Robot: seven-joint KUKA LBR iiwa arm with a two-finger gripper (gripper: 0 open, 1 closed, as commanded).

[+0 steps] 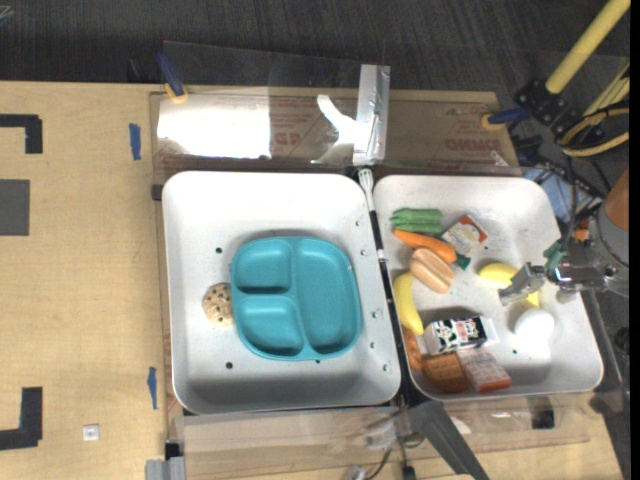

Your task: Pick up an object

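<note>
At the near edge of the right bin [575,373] lie a brown-and-red food packet [470,370] and, touching it on the far side, a small black-and-white milk carton [458,333]. A white egg [532,326] sits to their right, and a yellow banana [407,305] runs along the bin's left wall. Just beyond the egg, the tool [530,283] hangs low at the right side of the bin, next to a lemon [497,273]; whether its fingers are spread or pressed together I cannot tell, and nothing is seen between them. Farther on come a hot dog [433,268], a carrot [422,240], a small orange-and-white carton [465,234] and a green vegetable [415,218]. In the left bin [190,268] a teal divided plate [296,295] lies in the middle, with a cookie [218,304] touching its left rim. The tabletop [70,268] is light wood.
</note>
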